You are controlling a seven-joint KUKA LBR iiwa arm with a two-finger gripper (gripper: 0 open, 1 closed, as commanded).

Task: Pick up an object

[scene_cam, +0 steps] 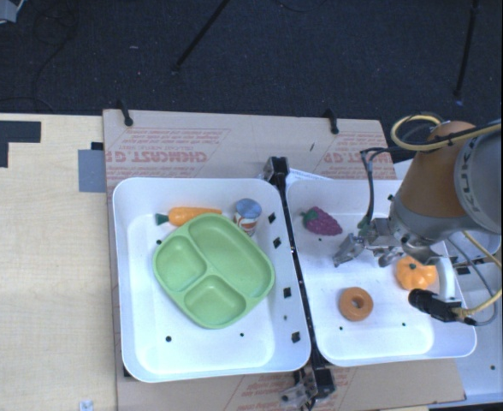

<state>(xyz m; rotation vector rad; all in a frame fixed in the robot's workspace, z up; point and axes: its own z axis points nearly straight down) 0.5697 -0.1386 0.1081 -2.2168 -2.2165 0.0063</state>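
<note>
Two white bins are seen side by side. In the left bin (140, 349) a green divided plate (214, 270) is laid, with a carrot (192, 216) and a small can (247, 213) just behind it. In the right bin (388, 349) a purple bunch of grapes (322, 222), a brown doughnut (355, 304) and an orange pepper (415, 274) are found. The gripper (351, 252) is placed low between grapes and doughnut, just left of the pepper; its fingers seem slightly apart with nothing between them, though this is hard to tell.
</note>
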